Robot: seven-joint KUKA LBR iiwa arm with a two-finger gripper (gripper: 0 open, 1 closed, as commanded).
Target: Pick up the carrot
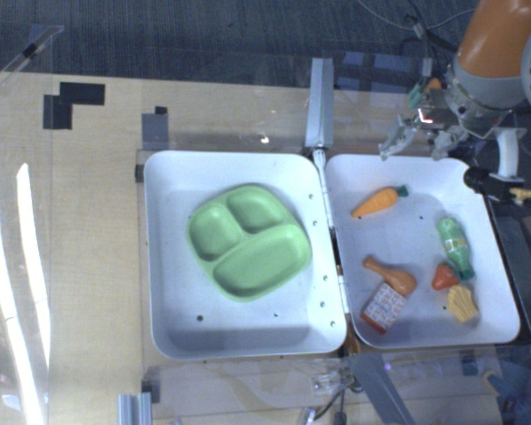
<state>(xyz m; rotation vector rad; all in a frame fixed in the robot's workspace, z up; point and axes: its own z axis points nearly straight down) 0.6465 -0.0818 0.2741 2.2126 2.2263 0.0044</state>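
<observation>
An orange carrot (377,202) with a green tip lies in the right bin (496,264), near its far left part. My gripper (419,143) hangs above the bin's far rim, up and to the right of the carrot and well apart from it. Its two fingers (393,140) point down and stand spread, with nothing between them.
The right bin also holds a green bottle (453,243), a red strawberry-like piece (444,277), a yellow piece (462,304), a brown drumstick (390,275) and a red-and-white box (383,309). The left bin (173,326) holds a green divided plate (249,240). Cables hang behind the arm.
</observation>
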